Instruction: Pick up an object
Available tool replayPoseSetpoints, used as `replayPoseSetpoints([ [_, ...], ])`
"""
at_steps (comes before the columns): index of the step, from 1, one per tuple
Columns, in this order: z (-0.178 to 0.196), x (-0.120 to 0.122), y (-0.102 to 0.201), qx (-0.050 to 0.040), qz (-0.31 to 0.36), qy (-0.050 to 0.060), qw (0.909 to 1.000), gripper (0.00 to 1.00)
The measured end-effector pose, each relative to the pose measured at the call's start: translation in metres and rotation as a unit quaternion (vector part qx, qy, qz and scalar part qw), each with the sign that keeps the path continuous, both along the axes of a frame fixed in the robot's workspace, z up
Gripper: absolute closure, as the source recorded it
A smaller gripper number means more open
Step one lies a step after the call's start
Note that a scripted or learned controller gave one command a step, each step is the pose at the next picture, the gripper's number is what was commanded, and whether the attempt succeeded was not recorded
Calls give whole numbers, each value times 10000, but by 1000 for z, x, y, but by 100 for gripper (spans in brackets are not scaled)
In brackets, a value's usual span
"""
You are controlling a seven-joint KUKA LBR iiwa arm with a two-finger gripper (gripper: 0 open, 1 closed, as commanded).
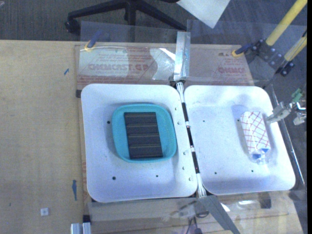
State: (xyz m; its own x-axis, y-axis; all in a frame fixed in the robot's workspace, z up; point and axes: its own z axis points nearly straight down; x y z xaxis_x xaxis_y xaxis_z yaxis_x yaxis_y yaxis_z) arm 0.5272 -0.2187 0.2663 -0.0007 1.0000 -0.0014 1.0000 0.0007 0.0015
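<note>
The wooden tabletop (34, 130) spreads widest under me, and on it sit two shallow white bins side by side, touching along a middle seam. The left bin (97, 179) carries a teal square tray (117, 126) lying flat near its centre, and inside that tray rests a dark ribbed rectangular block (143, 135), its ridges running crosswise. The right bin (219, 169) holds a pale packet with a red checked pattern (255, 129), lying lengthwise toward the bin's right side, with a small bluish crumpled end at its lower tip. A metal upright bracket (182, 55) stands at the far edge where the two bins meet, with clear sheeting spread behind it. My fingers (285, 109) come in at the right rim of the right bin, just beside the upper right of the checked packet; nothing sits between them, and they are too small and blurred here for me to tell how wide they stand.
</note>
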Motion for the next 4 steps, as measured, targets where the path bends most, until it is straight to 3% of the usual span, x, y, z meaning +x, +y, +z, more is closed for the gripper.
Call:
replayPoseSetpoints([
  [1,-80,28,65,5,313,7,9995,0],
  [2,-138,28,26,-85,201,-219,9995,0],
  [3,-144,24,13,-144,431,-287,9986,0],
  [4,-170,59,3,18,1059,-79,9943,0],
])
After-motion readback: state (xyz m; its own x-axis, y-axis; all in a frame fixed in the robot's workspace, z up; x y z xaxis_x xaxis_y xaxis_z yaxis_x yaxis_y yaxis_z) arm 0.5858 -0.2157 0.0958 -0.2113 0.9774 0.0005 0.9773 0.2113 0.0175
